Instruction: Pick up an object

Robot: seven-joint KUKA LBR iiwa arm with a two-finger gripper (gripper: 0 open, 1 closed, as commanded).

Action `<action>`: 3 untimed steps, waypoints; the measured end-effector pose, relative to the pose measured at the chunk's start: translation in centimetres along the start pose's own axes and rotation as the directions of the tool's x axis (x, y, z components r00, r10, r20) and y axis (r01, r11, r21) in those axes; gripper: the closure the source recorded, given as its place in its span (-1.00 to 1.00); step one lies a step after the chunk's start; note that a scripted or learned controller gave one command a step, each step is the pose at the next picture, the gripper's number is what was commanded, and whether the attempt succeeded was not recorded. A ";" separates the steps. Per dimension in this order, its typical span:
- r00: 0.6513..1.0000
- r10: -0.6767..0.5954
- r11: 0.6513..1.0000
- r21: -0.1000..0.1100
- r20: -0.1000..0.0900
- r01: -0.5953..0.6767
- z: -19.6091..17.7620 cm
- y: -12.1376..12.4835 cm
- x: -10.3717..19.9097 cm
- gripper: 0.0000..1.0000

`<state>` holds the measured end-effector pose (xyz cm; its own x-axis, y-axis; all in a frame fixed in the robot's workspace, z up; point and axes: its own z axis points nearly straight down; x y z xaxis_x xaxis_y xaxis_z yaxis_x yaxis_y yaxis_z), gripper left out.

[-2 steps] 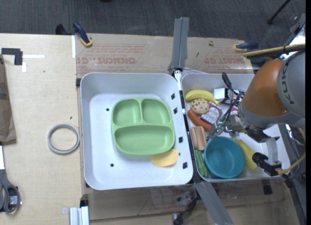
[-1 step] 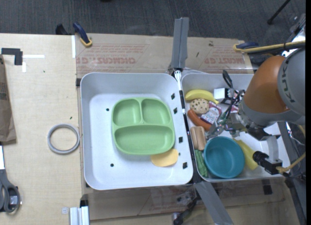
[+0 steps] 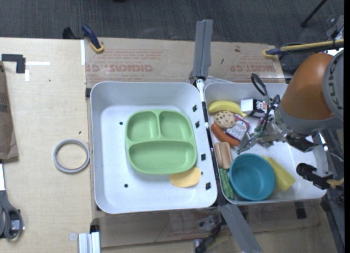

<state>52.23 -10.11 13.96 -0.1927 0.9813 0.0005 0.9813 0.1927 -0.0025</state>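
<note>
Right white bin (image 3: 306,194): end effector (image 3: 252,140) low among the contents, by the small red-and-white packet (image 3: 239,130), round speckled cookie (image 3: 223,118) and orange carrot-shaped toy (image 3: 224,134). Grip state: cannot tell; clutter obscures it. Nothing visibly lifted; pick outstanding.

Readable text is scarce: red print on the cardboard sheet (image 3: 164,60) behind the bins, upside down and blurred. Small snack packet (image 3: 238,130) label is illegible.
</note>
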 end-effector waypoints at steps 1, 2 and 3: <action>0.978 0.208 0.978 0.001 0.001 -0.208 -5.0 2.3 2.1 -1.00; 0.998 0.059 0.998 0.003 0.002 -0.059 -4.9 6.5 7.8 -1.00; 0.999 0.041 0.999 0.003 0.001 -0.041 2.7 5.6 -1.5 -1.00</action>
<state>58.00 -10.50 11.25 -0.1522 0.9884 -0.0002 0.9883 0.1522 -0.0058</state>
